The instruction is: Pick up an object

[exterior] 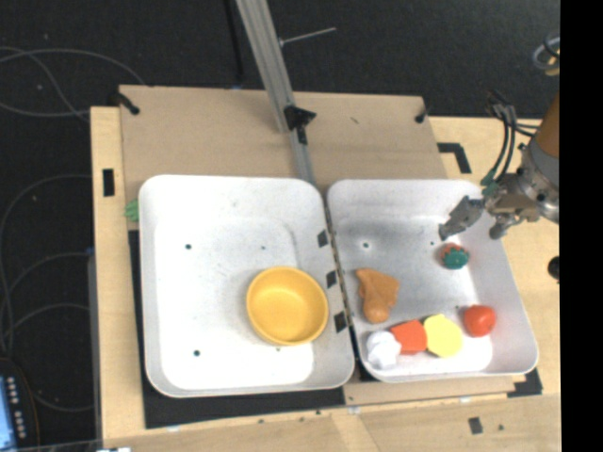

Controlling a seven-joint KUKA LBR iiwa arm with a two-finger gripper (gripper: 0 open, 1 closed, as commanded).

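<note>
Teal ball [455,258] lies in the right bin [415,205] just below the open, empty claw [479,220].

Left bin [188,215]: bowl [286,305] near its front right corner. Right bin [396,205]: five objects along front edge; gripper [479,217] above right edge.

A small teal-and-red object [455,257] lies in the right bin's [405,201] far right part.

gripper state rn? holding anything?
Gripper: open, nothing between the fingers; it sits above the small green and red object in the right bin.
</note>
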